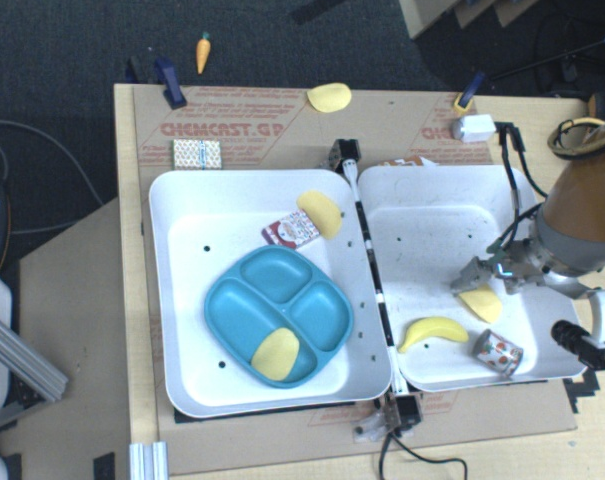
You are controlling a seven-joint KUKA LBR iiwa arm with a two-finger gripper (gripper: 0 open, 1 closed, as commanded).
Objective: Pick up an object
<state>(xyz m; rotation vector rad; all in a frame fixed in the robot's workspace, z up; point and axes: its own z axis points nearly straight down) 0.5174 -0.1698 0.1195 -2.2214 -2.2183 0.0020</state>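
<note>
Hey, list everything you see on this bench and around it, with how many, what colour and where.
Bins: two, white, side by side on the bench.
Divided plate: one, blue, left bin.
Yellow pieces: one on the plate, one by the left bin's back wall, one on the bench behind the bins, one under the claw.
Packet: one, red and white, left bin.
Banana: one, yellow, right bin.
Can: one, right bin's front.
Carrot: one, orange, floor.
Claw: one, grey, right bin.

Glossy blue plastic tray point(278, 311); smooth white plastic bins point(172, 268).
</note>
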